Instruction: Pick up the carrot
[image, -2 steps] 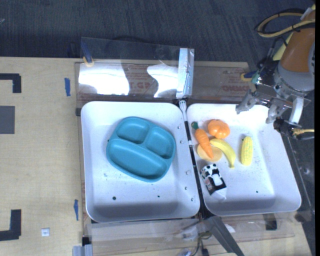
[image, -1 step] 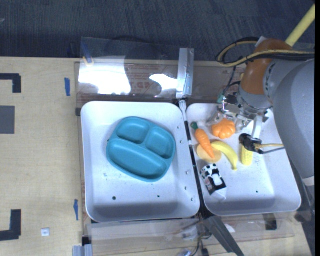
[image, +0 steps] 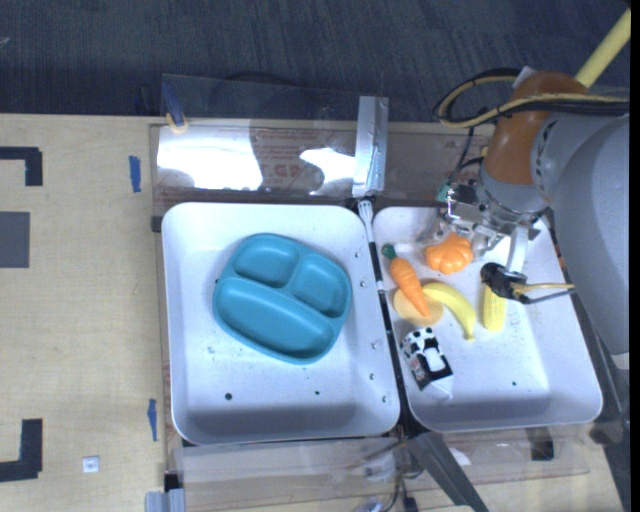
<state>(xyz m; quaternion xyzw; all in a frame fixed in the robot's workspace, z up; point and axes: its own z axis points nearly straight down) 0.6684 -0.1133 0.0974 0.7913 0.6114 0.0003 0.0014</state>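
Hovering above right white bin (image: 560, 385), claw (image: 478, 226) state indeterminate.
Resting by left wall: small orange plastic carrot (image: 405, 274).

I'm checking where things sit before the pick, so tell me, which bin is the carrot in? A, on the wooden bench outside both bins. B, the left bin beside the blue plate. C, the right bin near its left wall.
C: the carrot lies in the right bin close to its left wall, next to the banana; the blue plate sits in the left bin.
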